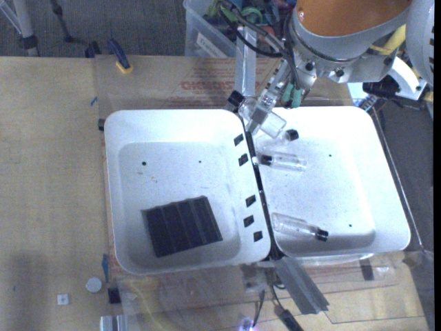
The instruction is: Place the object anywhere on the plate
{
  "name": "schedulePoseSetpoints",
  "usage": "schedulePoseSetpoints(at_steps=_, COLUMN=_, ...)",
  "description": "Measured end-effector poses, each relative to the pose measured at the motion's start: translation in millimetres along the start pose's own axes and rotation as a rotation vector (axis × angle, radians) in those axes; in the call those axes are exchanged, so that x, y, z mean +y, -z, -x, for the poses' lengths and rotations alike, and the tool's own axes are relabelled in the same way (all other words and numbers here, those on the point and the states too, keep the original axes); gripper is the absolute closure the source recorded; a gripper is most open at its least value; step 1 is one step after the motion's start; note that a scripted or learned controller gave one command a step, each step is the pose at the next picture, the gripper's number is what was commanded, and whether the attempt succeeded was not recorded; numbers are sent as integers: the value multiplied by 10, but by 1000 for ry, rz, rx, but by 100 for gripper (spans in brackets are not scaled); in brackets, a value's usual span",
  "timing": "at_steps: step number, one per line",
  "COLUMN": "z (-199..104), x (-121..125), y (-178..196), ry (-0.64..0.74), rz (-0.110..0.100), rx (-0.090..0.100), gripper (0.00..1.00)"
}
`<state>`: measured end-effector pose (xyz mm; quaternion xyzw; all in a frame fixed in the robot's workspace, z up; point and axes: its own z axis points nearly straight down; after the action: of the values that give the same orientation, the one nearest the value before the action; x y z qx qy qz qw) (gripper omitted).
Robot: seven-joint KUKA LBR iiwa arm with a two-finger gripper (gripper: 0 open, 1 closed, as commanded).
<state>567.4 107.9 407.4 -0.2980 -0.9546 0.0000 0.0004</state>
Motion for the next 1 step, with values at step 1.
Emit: schedulePoseSetpoints(at_steps=1, z=935, x=-780, y=291, ry=186, rz=4, rx=-8, gripper=100)
